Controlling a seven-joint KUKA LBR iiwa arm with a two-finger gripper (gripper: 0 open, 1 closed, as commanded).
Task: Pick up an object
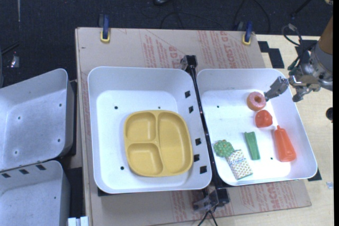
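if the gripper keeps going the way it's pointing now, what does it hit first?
Most likely the pink donut. The gripper points left and down from the right bin's far right edge, with the donut right beyond its fingertip. Height is unclear from this slant, so it might pass over.

You see two bins [140, 79] of smooth white plastic, faintly glossy. Your yellow divided tray [158, 142] looks matt plastic. The orange bottle [284, 144], red piece [264, 119] and green stick [252, 145] look like smooth plastic. The small box [240, 164] seems printed card. Your bench board [159, 47] is matt brown cardboard, printed red.
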